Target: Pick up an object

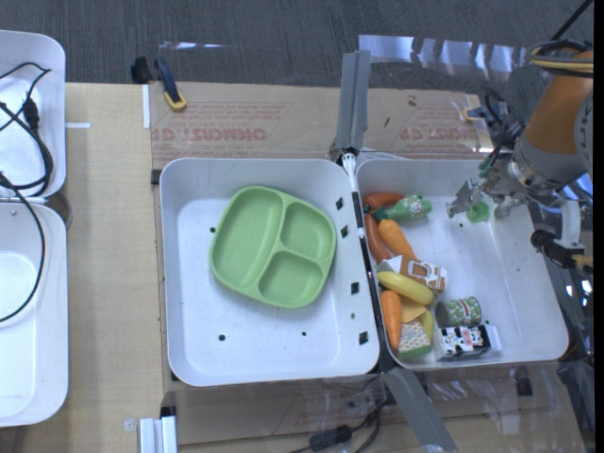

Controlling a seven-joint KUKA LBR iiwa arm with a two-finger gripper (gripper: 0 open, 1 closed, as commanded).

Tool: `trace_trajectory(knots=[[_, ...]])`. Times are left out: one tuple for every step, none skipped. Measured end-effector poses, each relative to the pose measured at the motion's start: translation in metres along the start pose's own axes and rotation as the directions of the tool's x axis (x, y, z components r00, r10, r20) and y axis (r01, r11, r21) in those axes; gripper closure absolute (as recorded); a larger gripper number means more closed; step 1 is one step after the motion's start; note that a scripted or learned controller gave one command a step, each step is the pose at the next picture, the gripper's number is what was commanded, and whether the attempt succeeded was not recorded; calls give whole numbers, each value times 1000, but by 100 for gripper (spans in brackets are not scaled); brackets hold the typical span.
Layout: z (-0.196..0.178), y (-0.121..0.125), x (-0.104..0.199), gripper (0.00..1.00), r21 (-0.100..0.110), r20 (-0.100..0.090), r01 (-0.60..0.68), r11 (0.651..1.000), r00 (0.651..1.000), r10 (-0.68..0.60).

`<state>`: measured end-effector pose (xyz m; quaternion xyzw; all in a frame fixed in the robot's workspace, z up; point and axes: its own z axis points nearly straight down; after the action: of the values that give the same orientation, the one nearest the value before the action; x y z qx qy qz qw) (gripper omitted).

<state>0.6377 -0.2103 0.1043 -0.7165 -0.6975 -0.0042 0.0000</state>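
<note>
Two shallow white bins sit side by side on the desk [104,253]. The left bin [179,281] carries a light green divided plate [274,246], lying flat a little toward twelve o'clock from the bin's middle, with its three compartments bare.

The right bin [528,300] holds a cluster of toy food pressed along its nine o'clock wall. At the top of the pile, near eleven o'clock in the bin, lie an orange carrot [384,199] and a green vegetable piece [408,209] just beside it. Below them another carrot [396,239] slants down toward a small printed carton [427,275], and a yellow banana [406,287] lies across just under that carton. Toward six o'clock an upright orange carrot [391,317] hugs the wall, with a green-lidded can [462,310] and a black-and-white box [466,340] next to each other at the bin's lower edge.

The arm [557,111] comes in from three o'clock, grey with an orange band above the wrist. Its claw [478,200] hangs over the one o'clock part of the right bin — well apart from the food pile. A small green piece [479,212] shows right at the claw's tip, but whether the fingers are clamped on it or merely above it I cannot tell — the metal parts there blur together.

Beyond the bins, at twelve o'clock, brown cardboard [255,121] with red lettering lines the desk.
</note>
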Motion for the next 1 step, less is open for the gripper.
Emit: trace_trajectory(knots=[[-104,-14,65,0,5,9,-189,982,982,189]])
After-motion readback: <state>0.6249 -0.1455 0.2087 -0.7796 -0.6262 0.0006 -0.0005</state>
